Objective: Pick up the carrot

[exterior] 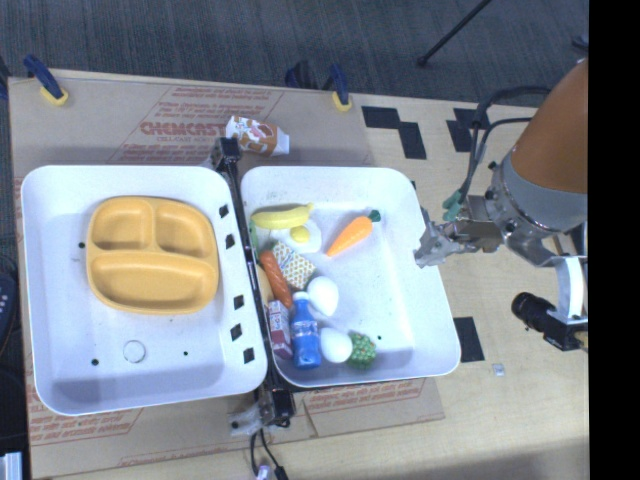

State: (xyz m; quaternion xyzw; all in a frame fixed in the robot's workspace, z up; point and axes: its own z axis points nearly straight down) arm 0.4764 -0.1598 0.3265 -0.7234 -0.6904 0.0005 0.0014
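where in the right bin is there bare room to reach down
Bare floor lies along the right wall of the right bin, below the carrot. The left side is crowded: banana, eggs, blue bottle.

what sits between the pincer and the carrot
In the camera view, just bare white floor and the right wall of the right bin separate the pincer from the carrot.
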